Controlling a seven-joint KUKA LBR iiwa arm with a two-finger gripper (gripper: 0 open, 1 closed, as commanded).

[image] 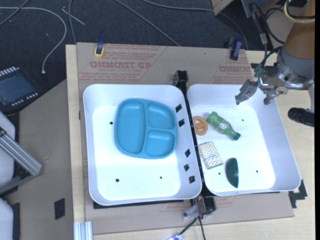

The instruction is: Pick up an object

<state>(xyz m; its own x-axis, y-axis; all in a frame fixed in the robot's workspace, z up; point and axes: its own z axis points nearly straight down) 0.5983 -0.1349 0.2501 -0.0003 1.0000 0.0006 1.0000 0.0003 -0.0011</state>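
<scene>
light: bright, even, from overhead
glare: white bins (140, 184) washed out, floors near blown; sheen on blue plate (146, 128)
shadows: soft, short, beside green bottle (222, 125) and under bin rims
focus: bin contents fairly sharp; arm (300, 44) at right softer
distortion: slight bowing at edges
noise: mild grain on dark carpet (150, 9)

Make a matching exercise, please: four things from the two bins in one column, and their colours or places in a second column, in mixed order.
Things:
1. divided plate
2. bottle
3. pretzel
4. checkered packet

Descriptions:
A. orange-brown, right bin, close to the divider between the bins
B. light blue, lies alone in the left bin
C. green, lies tilted in the middle of the right bin
D. pale with a pattern, right bin, nearer the front edge than the pretzel

Pairs: 1-B, 2-C, 3-A, 4-D
</scene>
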